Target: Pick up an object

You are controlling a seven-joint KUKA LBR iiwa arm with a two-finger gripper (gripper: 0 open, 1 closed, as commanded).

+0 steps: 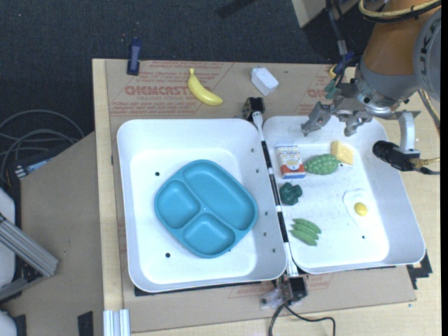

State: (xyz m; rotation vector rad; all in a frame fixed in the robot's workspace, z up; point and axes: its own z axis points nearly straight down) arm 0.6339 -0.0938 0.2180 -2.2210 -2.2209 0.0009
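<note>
Gripper [334, 120] hangs over the right bin's [399, 219] far edge, fingers spread, nothing between them — the toys lie below: milk carton [289, 161], bumpy green fruit [322, 165], cheese wedge [342, 152], broccoli [290, 193], fried egg [357, 204], pea pods [306, 230]

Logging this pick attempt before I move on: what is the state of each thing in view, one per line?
gripper: open, above the right bin's far edge, holding nothing
blue tray: flat in the left bin
small carton: lying in the right bin
cheese wedge: touching the green bumpy toy
fried egg: flat, apart
pea pods: lying, apart
banana: on the bench, outside the bins
</note>
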